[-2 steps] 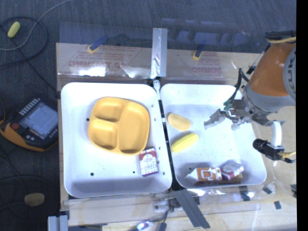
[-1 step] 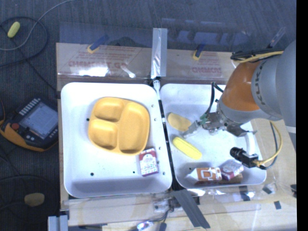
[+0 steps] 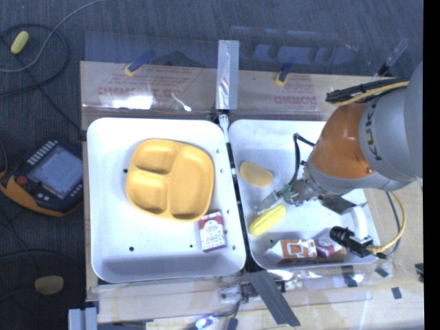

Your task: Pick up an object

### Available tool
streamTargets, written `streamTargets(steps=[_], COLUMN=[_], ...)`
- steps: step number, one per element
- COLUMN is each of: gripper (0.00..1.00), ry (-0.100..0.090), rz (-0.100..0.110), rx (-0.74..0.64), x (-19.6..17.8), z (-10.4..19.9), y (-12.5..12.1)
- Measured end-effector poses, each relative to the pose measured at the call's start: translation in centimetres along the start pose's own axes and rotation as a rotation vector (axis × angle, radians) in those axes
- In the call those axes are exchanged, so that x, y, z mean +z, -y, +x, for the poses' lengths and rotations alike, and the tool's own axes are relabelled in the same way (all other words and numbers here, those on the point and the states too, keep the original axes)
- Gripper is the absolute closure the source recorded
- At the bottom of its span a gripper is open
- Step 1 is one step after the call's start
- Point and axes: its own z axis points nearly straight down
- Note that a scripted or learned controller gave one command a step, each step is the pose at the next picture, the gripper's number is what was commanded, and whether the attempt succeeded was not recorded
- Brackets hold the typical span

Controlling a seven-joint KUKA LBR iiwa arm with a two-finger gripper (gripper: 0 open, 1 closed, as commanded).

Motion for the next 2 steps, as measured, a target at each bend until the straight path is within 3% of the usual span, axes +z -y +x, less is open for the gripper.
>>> streamTargets(steps=[1,2], gripper=[1.00,0.00], ry=[-0.006,-0.007], rz=[0.002,0.004], rx=[0.000,0.000], x=[-0.80,-0.68], z=[0.08,0.13], y=[-0.14,-0.07])
